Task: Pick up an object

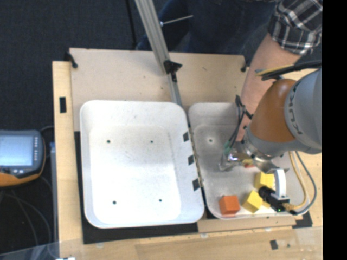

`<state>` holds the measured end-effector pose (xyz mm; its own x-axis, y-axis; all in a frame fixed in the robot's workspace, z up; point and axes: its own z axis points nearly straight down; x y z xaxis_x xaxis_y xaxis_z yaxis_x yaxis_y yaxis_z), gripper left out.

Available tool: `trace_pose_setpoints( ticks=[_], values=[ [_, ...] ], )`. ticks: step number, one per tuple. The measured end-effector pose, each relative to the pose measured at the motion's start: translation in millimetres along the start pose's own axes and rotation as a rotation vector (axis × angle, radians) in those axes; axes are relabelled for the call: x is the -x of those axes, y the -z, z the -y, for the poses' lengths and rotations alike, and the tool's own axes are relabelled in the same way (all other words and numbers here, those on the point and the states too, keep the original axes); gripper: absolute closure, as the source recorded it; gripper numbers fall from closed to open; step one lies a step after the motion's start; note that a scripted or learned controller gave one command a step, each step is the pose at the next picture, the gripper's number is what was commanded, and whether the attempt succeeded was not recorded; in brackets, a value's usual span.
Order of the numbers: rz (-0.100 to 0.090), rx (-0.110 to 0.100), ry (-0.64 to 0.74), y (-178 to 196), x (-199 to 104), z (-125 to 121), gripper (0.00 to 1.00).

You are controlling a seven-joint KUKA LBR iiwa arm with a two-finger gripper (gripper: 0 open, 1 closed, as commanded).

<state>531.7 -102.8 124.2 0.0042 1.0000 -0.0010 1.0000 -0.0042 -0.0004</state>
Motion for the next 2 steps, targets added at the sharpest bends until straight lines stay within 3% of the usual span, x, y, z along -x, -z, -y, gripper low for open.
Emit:
trace_pose_setpoints(
  ticks=[1,2],
  values=[
    [-0.001,0.006,-0.004,10.4,0.8,-2.0,1.00],
    [0.001,0.001,0.001,-6.2,7.3,-7.4,1.00]
  ],
)
